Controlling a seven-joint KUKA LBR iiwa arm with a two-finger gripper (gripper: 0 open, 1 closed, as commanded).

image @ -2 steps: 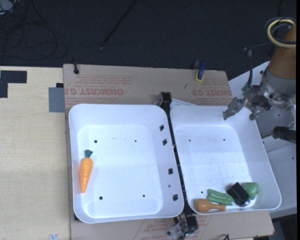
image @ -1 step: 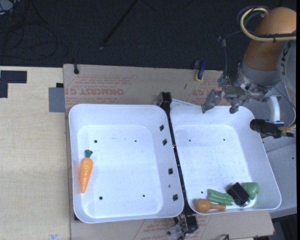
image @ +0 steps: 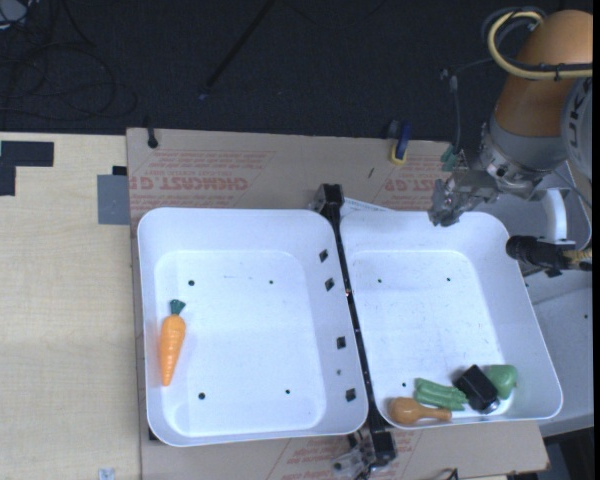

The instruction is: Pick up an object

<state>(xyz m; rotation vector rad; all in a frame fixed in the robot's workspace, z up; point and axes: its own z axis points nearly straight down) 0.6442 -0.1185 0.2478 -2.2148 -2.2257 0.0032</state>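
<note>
While the gripper (image: 446, 208) hangs beside the right bin's (image: 450, 268) far rim, its grasp cannot be judged. A descent there would probably strike plastic, well apart from the black block (image: 476, 387) and the carrot (image: 171, 339).

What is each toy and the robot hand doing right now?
Carrot: lying flat in left bin, alone.
Green toy: lying in right bin's near corner.
Black block: resting by the green toy.
Orange toy: lying at the rim.
End effector: above right bin's far edge, holding nothing visible.
</note>
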